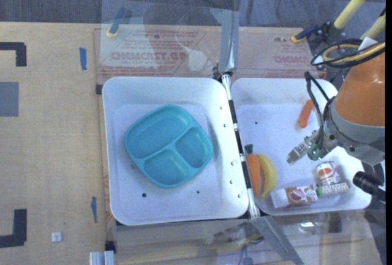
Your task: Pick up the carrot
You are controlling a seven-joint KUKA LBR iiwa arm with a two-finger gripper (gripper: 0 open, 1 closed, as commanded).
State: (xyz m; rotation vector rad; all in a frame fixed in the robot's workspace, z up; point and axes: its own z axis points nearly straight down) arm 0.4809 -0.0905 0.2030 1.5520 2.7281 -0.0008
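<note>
1. Camera view: two white bins; left bin (116, 196) has one teal divided plate (168, 145); right bin (269, 117) has two orange pieces, one banana (267, 173), one can (326, 173), one packet (300, 194).
2. Carrot (252, 175) lies against the right bin's left wall, touching the banana, left of and below the gripper (301, 152).
3. Gripper hovers mid-bin; its fingers look spread, nothing between them.
4. Small orange piece (305, 113) lies above the gripper.

A divided plate (168, 145) lay in the left bin (116, 98). In the right bin (269, 108), a carrot (252, 173) and banana (267, 173) lay lower left, a box (301, 194) along the bottom.
</note>
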